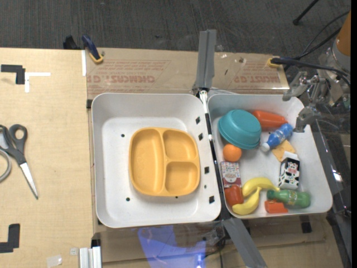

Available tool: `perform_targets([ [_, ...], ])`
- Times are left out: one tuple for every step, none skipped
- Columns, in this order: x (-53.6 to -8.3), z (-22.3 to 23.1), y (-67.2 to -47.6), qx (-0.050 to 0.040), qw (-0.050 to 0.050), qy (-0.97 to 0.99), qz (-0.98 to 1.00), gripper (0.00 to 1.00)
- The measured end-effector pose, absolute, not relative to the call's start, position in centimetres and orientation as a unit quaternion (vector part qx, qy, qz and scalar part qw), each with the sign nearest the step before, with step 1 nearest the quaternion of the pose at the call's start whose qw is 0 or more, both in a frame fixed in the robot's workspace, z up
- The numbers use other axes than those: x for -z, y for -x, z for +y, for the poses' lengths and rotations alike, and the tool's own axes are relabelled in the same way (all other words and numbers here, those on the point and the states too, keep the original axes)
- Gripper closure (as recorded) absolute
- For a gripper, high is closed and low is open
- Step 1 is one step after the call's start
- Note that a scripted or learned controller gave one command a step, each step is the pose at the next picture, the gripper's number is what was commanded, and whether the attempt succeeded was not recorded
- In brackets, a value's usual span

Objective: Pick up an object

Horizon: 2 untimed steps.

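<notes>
The objects to choose from are heaped in the right-hand bin (319, 149): a teal bowl (240, 128) lying partly over an orange carrot (270, 117), a small blue bottle (277, 136) just beside it, an orange ball (232, 152), a cow-patterned carton (289, 173), a banana (250, 196) and a green bottle (292, 197) near the front wall. The left-hand bin (106, 149) holds a yellow divided plate (164, 162). The gripper (308, 100) hangs over the right bin's far corner, well apart from most items; its metal parts blur together there, so whether it is released or clenched I cannot tell. Risk: the pieces touch and overlap, so a descent could land on two at once, or slip off the bowl's rounded shell.
</notes>
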State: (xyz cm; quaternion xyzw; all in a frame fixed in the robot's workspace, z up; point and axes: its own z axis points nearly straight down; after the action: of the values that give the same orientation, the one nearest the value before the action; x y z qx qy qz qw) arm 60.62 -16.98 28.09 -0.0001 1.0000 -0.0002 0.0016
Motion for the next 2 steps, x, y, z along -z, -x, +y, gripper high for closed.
perform_targets([
  [-11.3,-18.9,-65.6,0.0006,0.002,0.074,0.997,0.0],
  [-9.5,-20.6,-64.2,0.0,0.003,0.002,1.0,0.0],
])
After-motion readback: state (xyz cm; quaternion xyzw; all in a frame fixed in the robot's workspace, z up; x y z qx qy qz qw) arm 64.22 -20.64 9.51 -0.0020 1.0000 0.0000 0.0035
